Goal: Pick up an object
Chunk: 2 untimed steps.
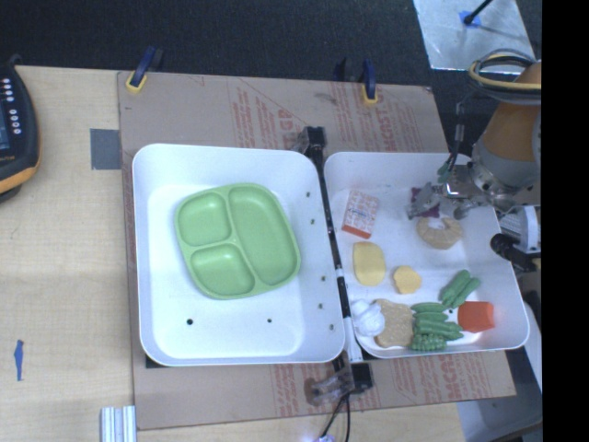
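Observation:
My gripper (436, 202) hangs low over the back right part of the right bin (396, 168), just above a round tan piece (440, 234). Nothing shows as held. Several toy foods lie in this bin: a red-and-white packet (361, 213), a yellow block (369, 263), a small yellow piece (407, 279), a green bean pod (457, 288), green pea pods (433, 326), a red block (476, 316), a slice of bread (394, 323) and a white garlic bulb (368, 318).
The left bin (156, 330) holds a green divided plate (237, 240). A ridge with a black clip (315, 139) separates the two bins. The arm (506, 127) comes in from the right over the right bin's back corner. A black-and-orange pendant (14, 127) lies at far left.

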Each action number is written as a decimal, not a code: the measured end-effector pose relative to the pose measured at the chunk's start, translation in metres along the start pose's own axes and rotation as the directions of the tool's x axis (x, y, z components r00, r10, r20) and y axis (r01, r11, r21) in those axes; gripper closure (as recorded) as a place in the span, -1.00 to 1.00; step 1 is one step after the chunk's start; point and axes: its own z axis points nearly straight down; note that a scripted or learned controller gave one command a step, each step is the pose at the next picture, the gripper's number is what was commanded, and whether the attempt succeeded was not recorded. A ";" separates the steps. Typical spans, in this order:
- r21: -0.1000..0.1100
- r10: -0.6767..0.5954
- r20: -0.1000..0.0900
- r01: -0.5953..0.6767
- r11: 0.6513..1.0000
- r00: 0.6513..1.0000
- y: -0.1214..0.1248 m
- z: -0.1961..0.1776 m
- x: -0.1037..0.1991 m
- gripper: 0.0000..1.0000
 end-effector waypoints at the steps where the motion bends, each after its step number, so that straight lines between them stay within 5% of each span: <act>1: -0.007 -0.001 0.001 0.001 1.000 1.000 0.028 -0.001 -0.001 -1.00; 2: -0.001 0.001 0.000 -0.001 1.000 1.000 0.017 0.000 0.000 -1.00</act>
